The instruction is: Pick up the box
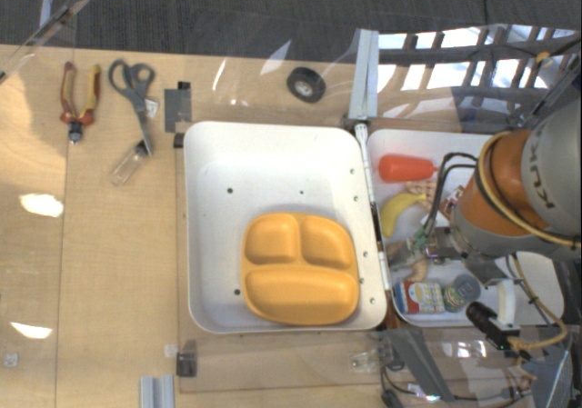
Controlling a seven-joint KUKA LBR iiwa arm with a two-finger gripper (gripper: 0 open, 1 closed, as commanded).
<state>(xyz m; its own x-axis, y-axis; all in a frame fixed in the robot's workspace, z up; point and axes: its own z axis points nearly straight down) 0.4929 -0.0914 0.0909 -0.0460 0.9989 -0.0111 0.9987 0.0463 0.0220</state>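
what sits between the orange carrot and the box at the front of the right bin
In the camera view, a yellow banana lies between the orange carrot and the printed box.

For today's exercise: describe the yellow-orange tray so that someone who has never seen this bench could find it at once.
Start at the left white bin, the one farther from the arm. The yellow-orange tray lies on its floor towards the near edge. It is rounded, split into three compartments, and far larger than the items crowded in the right bin.
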